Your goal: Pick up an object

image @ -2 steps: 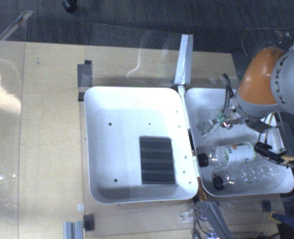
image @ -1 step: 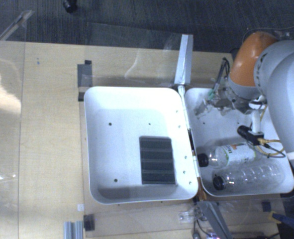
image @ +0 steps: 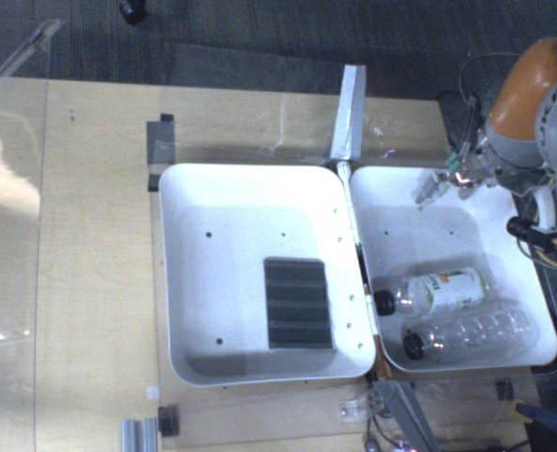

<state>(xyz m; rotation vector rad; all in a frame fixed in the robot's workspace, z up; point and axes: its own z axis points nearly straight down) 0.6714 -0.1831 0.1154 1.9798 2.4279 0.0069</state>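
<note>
White right bin (image: 419, 252) holds two clear bottles lying at its front, labelled bottle (image: 435, 291) and plain bottle (image: 466, 332); gripper (image: 435, 187) hovers over bin's back edge, jaws unreadable, nothing visibly held

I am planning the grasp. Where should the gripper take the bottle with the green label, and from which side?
Probably across the labelled middle of the bottle with the green label, coming from above. It lies on its side in the right bin, and the clear bottle crowds its near side.
</note>
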